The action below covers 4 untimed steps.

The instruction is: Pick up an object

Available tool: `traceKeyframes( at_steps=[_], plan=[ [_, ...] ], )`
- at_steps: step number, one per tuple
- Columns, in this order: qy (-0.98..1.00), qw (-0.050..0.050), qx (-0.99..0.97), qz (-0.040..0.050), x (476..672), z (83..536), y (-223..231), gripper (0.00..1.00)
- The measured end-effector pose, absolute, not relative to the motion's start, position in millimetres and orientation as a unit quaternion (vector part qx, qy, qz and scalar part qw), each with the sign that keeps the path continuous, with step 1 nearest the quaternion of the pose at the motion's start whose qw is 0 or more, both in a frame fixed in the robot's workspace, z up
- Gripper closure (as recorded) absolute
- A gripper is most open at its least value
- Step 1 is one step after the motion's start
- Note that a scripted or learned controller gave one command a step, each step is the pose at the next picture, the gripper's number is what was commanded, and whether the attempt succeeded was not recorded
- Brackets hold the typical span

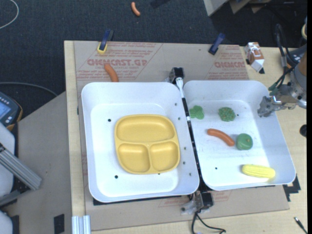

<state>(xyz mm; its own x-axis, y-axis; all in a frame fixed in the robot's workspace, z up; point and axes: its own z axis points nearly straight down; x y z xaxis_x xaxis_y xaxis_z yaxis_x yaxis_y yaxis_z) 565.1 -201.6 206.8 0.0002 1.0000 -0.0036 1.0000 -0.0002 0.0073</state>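
Grey arm enters at right edge of frame, its metal gripper [265, 106] low over the upper right rim of the right white bin [280, 145]; can't tell its finger state, nothing seen held. In that bin: two green broccoli-like pieces [197, 112] [226, 114], orange sausage [221, 136], green round ball [244, 141], yellow corn cob [258, 171]. Left white bin [97, 130] holds yellow three-compartment plastic tray [146, 143].

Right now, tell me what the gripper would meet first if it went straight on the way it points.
The gripper points leftward over the right white bin's edge. Straight on, the dark green broccoli-like toy looks first in line, though height above it is unclear.
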Motion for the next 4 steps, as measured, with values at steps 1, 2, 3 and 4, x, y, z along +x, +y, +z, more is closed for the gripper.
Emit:
traceKeyframes(
  at_steps=[1, 2, 3, 4],
  plan=[
    [0.708, 0.003, 0.707, 0.001, 566.2, 227, -202, 1.0],
    [0.709, -0.001, 0.705, 0.001, 582.4, 220, -141, 1.0],
    [0.709, 0.001, 0.705, 0.0014, 593.7, 224, -99, 1.0],
    [0.709, -0.001, 0.705, 0.0003, 604.3, 214, -47, 1.0]
  ],
)
